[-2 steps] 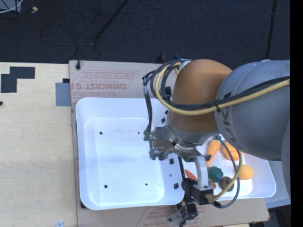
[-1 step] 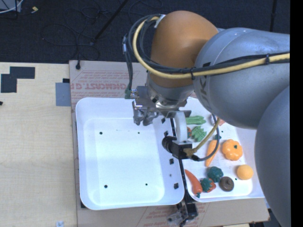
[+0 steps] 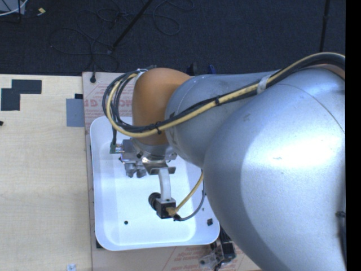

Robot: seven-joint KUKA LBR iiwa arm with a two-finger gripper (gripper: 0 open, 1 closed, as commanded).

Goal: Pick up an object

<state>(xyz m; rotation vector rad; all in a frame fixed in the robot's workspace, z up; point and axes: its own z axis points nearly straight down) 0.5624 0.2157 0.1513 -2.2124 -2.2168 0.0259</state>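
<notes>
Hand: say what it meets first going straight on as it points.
Likely the bare floor of the shallow white plastic bin below the hand; nothing seems to lie between, though depth is unclear.

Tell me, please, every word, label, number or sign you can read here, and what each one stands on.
Red print on the pale brown board, below the shallow white plastic bin: too blurred to read.
Red print on the same board above the bin, behind the black cables: too blurred to read.
Nothing else carries legible text.
</notes>
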